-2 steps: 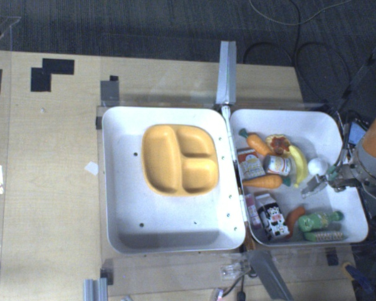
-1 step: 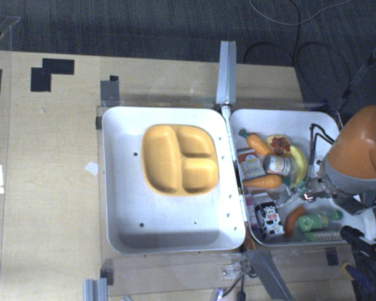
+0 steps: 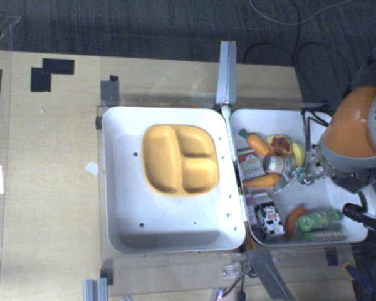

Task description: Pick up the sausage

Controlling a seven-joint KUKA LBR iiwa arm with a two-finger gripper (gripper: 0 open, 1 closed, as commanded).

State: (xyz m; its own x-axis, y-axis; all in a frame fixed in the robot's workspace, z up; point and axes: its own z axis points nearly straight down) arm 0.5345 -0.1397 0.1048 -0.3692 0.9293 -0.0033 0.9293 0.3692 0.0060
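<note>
**Gripper low over the right bin, sausage lying free near the front wall**

The sausage [image 3: 294,219], a short reddish-brown link, lay in the right bin [image 3: 338,240] at about six o'clock from the bin's centre, curved and tilted, just beside a green bottle [image 3: 318,220] on its three o'clock side and a small black-and-white carton [image 3: 270,219] at its nine o'clock. Nothing was pressing on it.

The gripper [image 3: 299,173] hung over the middle of that bin, roughly twelve o'clock from the sausage and apart from it, close to a tin can [image 3: 275,164] and an orange carrot-like piece [image 3: 261,182]. How far its fingers were parted could not be told at this size, and no object could be made out between them.

By my judgement the step in hand was the approach. To do it well, the arm would need to shift toward six o'clock, turn the wrist so the fingers close across the link's narrow width, and come down on its middle, clear of the bottle and the carton.

The left bin [image 3: 122,187] held a yellow divided tray [image 3: 179,158].

Writing: part of the maker's lettering showed on the arm's orange band [image 3: 357,127]; the can and carton labels were too small to read.
</note>
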